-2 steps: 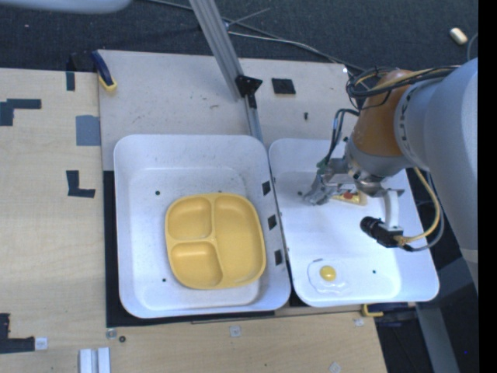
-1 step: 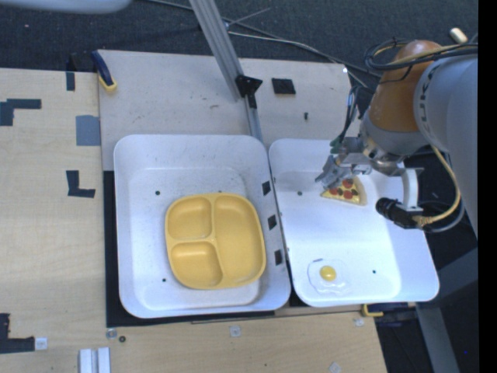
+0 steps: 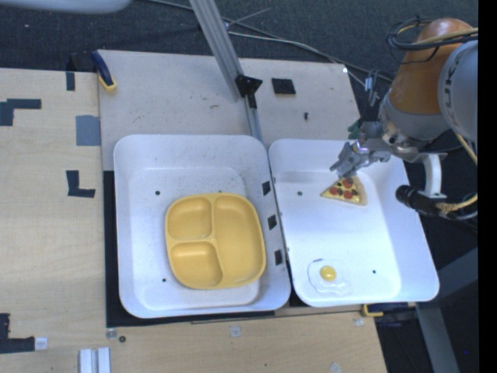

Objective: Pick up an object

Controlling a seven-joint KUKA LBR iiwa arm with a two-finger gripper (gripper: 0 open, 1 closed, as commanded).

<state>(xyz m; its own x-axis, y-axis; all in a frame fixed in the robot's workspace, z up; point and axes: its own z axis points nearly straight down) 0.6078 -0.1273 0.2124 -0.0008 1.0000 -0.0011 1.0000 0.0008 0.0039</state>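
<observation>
A toy pizza slice lies flat in the upper part of the right bin. A toy fried egg lies near that bin's front edge. My gripper hangs just above the far end of the pizza slice, reaching in from the right. Nothing shows between the fingers. A yellow divided plate lies in the left bin.
A slanted metal pole rises behind the bins. The arm's orange band and cables hang over the right bin's right edge. Black tape marks dot the wooden bench at left.
</observation>
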